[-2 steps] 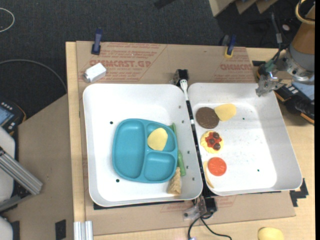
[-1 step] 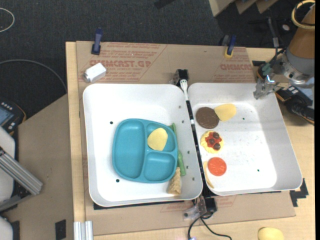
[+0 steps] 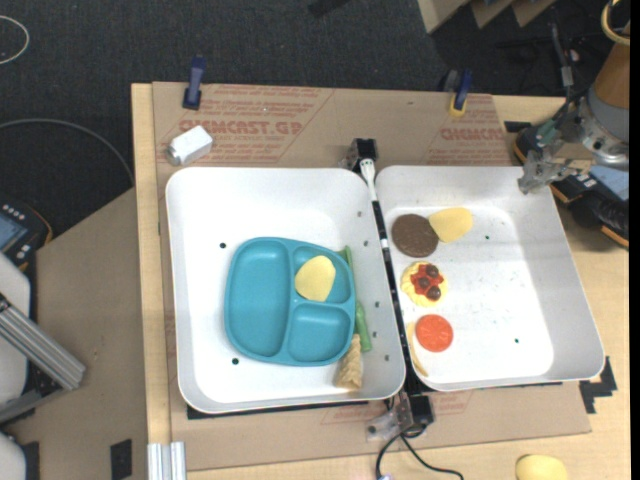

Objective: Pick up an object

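The right bin [image 3: 540, 298] holds a brown round cookie [image 3: 413, 235], a pale yellow piece [image 3: 452, 223] touching it, a small yellow tart with red berries [image 3: 426, 281] and a red-orange slice [image 3: 434, 333]. In the left bin [image 3: 200, 228] lies a teal divided plate [image 3: 270, 303] with a yellow piece [image 3: 316, 278] in its upper right compartment. A green stick [image 3: 357, 308] runs along the plate's right side, and a tan chunk [image 3: 350, 368] sits at its lower right corner. My gripper [image 3: 536, 171] hangs above the right bin's far right corner, apart from all the objects, with nothing seen in it.
Both bins rest on a cardboard sheet [image 3: 300, 118] clamped by blue clips [image 3: 193, 71] [image 3: 460, 93]. A small white block [image 3: 190, 145] lies beyond the left bin. A black clip [image 3: 363, 152] sits between the bins at the far side. A yellow object [image 3: 540, 466] lies at the bottom right.
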You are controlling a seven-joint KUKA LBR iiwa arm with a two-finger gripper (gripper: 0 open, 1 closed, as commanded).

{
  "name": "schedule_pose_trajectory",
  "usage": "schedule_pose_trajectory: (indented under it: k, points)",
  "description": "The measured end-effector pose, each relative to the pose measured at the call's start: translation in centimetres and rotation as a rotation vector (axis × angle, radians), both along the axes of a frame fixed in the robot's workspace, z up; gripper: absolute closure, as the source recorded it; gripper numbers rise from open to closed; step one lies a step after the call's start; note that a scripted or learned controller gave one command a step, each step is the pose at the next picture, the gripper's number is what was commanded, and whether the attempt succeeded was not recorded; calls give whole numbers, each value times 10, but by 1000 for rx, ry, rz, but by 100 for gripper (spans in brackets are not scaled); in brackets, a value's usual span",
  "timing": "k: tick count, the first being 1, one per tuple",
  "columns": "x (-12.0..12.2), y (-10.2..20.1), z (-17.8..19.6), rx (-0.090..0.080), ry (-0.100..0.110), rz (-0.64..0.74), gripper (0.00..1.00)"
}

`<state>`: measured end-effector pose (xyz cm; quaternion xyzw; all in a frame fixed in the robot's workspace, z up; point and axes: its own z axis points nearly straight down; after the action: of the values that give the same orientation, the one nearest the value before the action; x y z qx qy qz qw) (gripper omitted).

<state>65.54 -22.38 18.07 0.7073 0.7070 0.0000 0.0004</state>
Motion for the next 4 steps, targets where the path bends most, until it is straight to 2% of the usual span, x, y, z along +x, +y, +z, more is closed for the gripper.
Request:
schedule_pose_trajectory:
  k: [1,4]
  points:
    - [12,0,-27,-1,-1,2,100]
    - [11,1,-42,0,2,2,100]
